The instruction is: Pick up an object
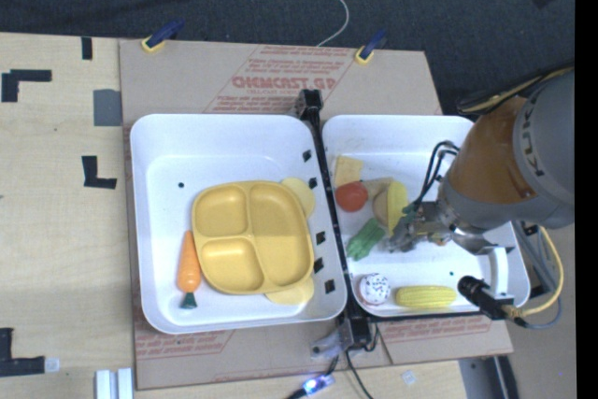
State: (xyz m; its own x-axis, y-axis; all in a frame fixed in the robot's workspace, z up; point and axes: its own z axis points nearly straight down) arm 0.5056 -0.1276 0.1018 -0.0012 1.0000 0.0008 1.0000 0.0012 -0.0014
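Hand (408, 232) first: it's down low in the right bin (486, 134), sitting among the play food, and from my seat I can't tell how it's set or whether it has anything. It's too dark and small in the camera view.

Sweeping from the left now. Carrot (188, 264) lies along the left wall of the left bin (149, 201), touching the edge of the yellow divided plate (252, 234) that takes up the bin's middle. A pale yellow piece (301, 193) peeks out at the plate's far right corner, another at its near edge.

Over the divider: a pale wedge (348, 170) on the far side, a red tomato (351, 196) just near of it, a green vegetable (365, 239) lying at a slant, and a yellow banana-like piece (395, 200) right beside the hand. Along the near wall, a small white and red item (375, 289), then a corn cob (425, 297).

My read: we're at the grasp step. The hand is touching or almost touching the green vegetable and the yellow piece, so one of those looks like the target. Next I'd want a firm close on one item only, then a straight lift clear of the neighbours.
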